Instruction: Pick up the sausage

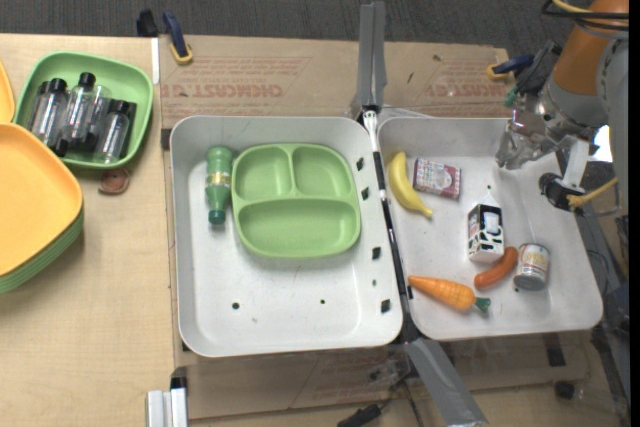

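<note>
Task barely begun. Small reddish-orange sausage point(496, 267) lying untouched in right shallow white bin point(570, 310), toward its near right corner, touching the black-and-white carton point(486, 232) and just beside the small tin can point(532, 267). Orange plastic carrot point(446, 292) nearby, toward near edge. Two-finger gripper point(520, 151) poised over far right corner of same bin, well apart from the sausage; nothing seen between its fingers (open or closed: cannot tell at this angle). Remaining: travel to the sausage, descend, grasp, lift.

Two white bins point(190, 315) hold one each: sausage point(496, 268), carrot point(445, 291), banana point(403, 185), can point(532, 267), green divided plate point(296, 199), green bottle point(218, 183).
</note>
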You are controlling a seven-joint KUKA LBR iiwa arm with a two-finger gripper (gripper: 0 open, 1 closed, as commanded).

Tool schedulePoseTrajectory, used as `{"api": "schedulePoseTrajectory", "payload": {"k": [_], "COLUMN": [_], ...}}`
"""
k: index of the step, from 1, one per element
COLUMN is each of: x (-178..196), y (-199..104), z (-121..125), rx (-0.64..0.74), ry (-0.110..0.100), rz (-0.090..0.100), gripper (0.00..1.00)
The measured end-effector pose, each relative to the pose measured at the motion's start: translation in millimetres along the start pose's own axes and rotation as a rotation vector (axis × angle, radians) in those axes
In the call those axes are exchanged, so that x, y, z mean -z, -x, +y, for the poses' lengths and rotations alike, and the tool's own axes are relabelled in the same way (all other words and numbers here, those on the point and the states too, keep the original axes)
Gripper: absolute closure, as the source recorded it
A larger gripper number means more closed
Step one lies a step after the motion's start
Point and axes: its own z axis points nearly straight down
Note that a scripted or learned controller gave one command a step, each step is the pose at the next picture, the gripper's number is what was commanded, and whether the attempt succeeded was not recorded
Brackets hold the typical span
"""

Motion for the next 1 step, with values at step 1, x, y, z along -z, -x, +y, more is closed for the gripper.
{"api": "schedulePoseTrajectory", "payload": {"k": [1], "x": [70.3], "y": [0.7], "z": [0.2], "rx": [-0.261], "ry": [-0.001], "rz": [0.0], "gripper": [1.0]}}
